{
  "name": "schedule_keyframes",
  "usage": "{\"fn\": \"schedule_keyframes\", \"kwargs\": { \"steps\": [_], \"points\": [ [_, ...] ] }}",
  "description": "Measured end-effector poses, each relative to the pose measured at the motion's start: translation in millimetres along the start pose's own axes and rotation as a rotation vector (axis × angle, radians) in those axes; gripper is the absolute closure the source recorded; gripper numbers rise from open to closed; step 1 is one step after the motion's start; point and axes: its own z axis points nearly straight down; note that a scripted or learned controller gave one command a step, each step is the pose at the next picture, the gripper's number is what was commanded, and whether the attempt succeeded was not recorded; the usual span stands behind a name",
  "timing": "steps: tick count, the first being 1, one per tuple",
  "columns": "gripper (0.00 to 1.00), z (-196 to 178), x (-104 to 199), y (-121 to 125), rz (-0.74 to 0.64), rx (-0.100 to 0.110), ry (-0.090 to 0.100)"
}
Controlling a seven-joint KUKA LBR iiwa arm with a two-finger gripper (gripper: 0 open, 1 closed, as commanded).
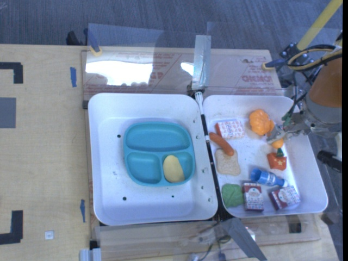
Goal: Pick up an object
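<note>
A: What were the surfaces like?
B: The tabletop [38,162] looked like pale, matt wood. Both white bins [103,145] were smooth, glossy plastic, as was the teal divided tray [152,137].
A: And behind them?
B: A clear plastic sheet [136,69] threw glare; a dull metal strip [201,61] stood upright against it.

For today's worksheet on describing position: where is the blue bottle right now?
The blue bottle lies in the right bin, toward its near edge, just above two small red cartons and below the red pepper.
</note>
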Motion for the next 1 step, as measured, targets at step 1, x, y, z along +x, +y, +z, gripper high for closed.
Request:
{"fn": "schedule_keyframes", "kwargs": {
  "steps": [1],
  "points": [
    [1.00,-81.0,36.8,56.4,-0.002,-0.001,-0.005]
  ]
}}
